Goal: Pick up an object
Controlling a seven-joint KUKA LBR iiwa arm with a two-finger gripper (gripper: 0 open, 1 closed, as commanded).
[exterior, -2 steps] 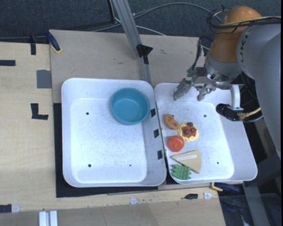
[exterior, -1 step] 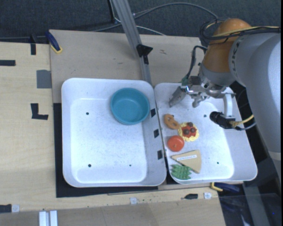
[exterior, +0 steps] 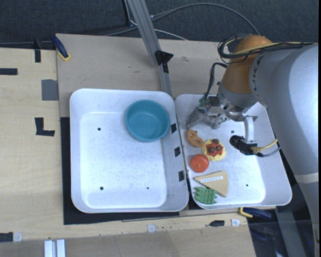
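My gripper (exterior: 204, 121) hangs over the back left part of the right bin (exterior: 267, 191). Its fingers are spread open with nothing between them. Just in front of it lies a brown pastry (exterior: 194, 138). Beside that sits a yellow piece with dark berries (exterior: 214, 150). Further forward are a red tomato (exterior: 199, 163), a sandwich wedge (exterior: 214, 182) and a green leafy piece (exterior: 204, 196). A blue bowl (exterior: 147, 120) stands at the back of the left bin (exterior: 96, 191).
A grey metal pole (exterior: 150, 36) slants down to the divide between the bins at the back. A black connector with a yellow cable (exterior: 244, 144) hangs off the wrist over the right bin. The arm's bulk covers the right side.
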